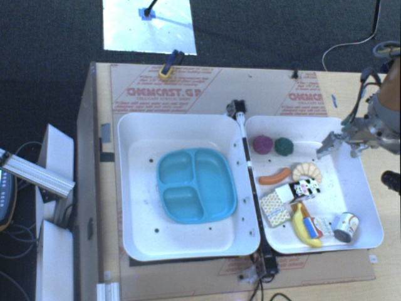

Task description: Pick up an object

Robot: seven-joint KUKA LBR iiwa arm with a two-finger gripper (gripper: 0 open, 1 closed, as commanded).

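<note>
Toys lying loose in the right bin (369, 196), none between the pincer's tips. Purple ball (262, 145) and green ball (284, 146) sitting side by side near the far wall, the green one nearest the pincer (330, 145) yet still apart from it, off to its left. Orange sausage (275, 177) lying slantwise below the balls, just beside a tan shell-shaped piece (308, 170). Black-and-white cow-patterned block (304, 188) resting under the shell, touching a checkered waffle square (274, 207) on its left. Yellow banana (304, 226) lying near the front wall, overlapping a red-and-blue piece (316, 226). Small grey can (346, 226) lying tipped in the front right corner, well apart from the pincer.

Pincer hanging over the far right part of that bin, tips pointing left, nothing seen gripped; spread of the tips too blurred to tell. Grey arm (382, 115) reaching in from the right edge.

Left bin (135, 137) carrying a blue divided tray (196, 185) at its middle. Both bins sitting side by side on a brown printed sheet (188, 86) covering the counter (376, 80).
</note>
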